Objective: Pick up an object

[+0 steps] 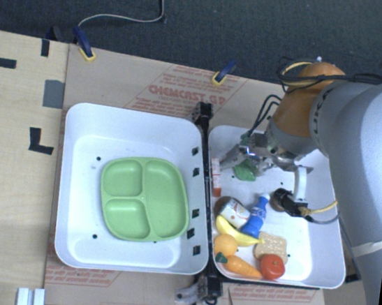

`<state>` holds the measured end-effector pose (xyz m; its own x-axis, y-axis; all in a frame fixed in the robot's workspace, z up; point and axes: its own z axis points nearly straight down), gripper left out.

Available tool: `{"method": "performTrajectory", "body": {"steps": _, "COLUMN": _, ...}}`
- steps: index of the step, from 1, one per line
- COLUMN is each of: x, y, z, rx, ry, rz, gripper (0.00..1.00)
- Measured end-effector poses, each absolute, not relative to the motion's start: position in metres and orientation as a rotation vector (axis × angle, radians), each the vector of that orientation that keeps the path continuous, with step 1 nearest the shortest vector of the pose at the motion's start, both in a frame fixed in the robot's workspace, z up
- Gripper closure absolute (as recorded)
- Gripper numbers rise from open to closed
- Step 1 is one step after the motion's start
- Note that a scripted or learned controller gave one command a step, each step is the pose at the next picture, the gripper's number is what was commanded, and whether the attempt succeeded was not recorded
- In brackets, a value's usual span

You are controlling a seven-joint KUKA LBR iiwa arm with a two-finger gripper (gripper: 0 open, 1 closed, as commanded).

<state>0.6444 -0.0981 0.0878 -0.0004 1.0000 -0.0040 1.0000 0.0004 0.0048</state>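
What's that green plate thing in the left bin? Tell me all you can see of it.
The green tray is a pale green, plastic-looking dish with rounded corners and three compartments: two at its upper end, one at its lower. It lies flat on the floor of the left bin, roughly in the middle, turned a little askew. Nothing sits in it and nothing else touches it.

- You get bright, even overhead light; the two white bins (pixel 73 188) read near-overexposed.
- Shadows are soft and short, hugging the bin walls.
- The grey arm (pixel 368 145) shows a broad pale sheen.
- Expect mild overall softness; small toys lack fine detail.
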Motion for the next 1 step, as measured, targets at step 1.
{"method": "performTrajectory", "body": {"steps": 1, "x": 0.6698, "y": -0.0958, "z": 0.0868, "rx": 2.216, "ry": 2.219, "rz": 0.004, "gripper": 0.0}}
